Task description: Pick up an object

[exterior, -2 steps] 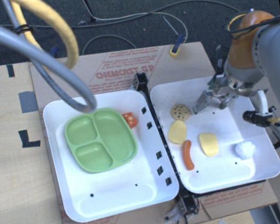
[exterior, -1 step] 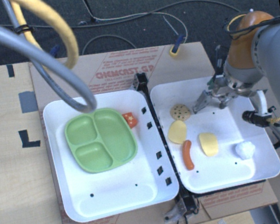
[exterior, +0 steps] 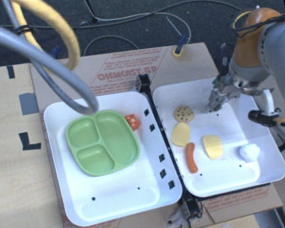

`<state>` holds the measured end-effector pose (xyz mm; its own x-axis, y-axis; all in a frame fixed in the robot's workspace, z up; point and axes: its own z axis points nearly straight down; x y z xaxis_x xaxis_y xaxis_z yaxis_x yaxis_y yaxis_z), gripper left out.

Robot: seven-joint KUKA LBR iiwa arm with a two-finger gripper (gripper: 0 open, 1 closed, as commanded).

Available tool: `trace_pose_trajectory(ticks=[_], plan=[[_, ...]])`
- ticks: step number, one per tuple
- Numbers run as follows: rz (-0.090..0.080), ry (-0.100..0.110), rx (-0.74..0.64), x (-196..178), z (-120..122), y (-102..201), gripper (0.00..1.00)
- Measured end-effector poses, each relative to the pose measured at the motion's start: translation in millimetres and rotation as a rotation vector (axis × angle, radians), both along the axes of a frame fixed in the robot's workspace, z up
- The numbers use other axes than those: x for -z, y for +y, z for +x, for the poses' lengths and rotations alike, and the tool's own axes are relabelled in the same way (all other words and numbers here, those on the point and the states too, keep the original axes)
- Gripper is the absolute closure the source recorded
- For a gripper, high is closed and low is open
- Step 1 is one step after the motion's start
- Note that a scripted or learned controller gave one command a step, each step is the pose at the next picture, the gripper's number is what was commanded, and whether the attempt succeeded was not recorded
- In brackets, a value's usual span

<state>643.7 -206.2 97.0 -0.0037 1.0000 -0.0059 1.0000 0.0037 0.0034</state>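
Two white bins point(exterior: 64, 168) on cardboard-covered bench point(exterior: 123, 67), dark floor beyond

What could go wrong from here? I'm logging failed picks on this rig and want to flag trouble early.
The claw sits near the right bin's far wall, apart from every item, so closing here would likely grab nothing.

The yellow slice, sausage and cookie lie close together; a descent there could nudge a neighbour instead of gripping one.

The white lump nearly matches the bin floor and may be easy to miss.
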Motion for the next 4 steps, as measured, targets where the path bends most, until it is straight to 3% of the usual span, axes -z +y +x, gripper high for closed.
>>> trace_pose_trajectory(ticks=[3, 4], plan=[[0.005, 0.001, 0.002, -146, 0, 2, 1.00], [0.006, 0.005, 0.001, -152, 1, 54, 1.00]])
